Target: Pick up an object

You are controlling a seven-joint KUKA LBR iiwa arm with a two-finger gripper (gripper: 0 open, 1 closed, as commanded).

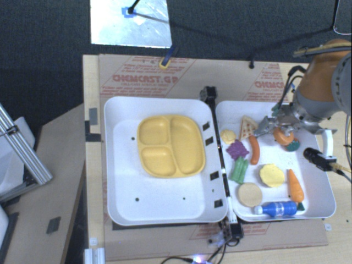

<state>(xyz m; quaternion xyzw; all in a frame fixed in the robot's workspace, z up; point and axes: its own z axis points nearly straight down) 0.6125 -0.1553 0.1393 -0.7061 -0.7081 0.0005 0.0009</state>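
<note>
Two shallow white bins sat side by side on the bench. The left bin held one item: a yellow divided tray with three compartments, lying flat near the bin's centre.

The right bin held the loose objects, counted as follows: one wedge of yellow cheese, one small pale yellow piece, one purple bunch, one orange-red sausage, one green piece, one yellow round slice, one tan round disc, one carrot, one blue bottle lying on its side along the near wall, and one orange-and-teal object.

The gripper stood over the far right part of the right bin, directly above the orange-and-teal object. Whether the claw was open, closed or gripping that object could not be told from the camera view.
</note>
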